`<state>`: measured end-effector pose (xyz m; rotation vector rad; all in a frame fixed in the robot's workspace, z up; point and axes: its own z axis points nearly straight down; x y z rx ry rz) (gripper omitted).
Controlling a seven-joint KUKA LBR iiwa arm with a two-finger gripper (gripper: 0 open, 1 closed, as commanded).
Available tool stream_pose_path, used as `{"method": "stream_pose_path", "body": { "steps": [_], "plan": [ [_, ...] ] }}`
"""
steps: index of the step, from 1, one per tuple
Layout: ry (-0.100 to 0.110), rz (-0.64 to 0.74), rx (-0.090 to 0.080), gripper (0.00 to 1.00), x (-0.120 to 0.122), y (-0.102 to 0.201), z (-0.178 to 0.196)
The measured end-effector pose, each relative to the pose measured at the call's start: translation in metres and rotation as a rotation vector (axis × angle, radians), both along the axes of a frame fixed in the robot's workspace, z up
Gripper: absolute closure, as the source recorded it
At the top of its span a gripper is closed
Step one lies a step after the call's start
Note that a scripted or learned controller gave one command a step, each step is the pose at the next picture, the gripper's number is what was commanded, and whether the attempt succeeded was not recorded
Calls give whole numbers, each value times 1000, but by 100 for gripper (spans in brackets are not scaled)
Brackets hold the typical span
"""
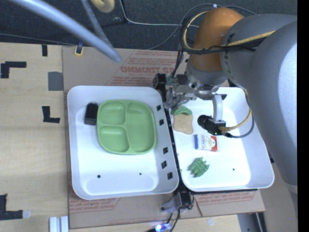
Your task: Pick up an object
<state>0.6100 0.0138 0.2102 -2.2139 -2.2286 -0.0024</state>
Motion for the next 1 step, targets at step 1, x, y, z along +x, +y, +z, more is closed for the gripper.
{"method": "stream_pose_path", "body": {
  "steps": [1],
  "plan": [
    [0,0,1,100,13,54,14]
  ]
}}
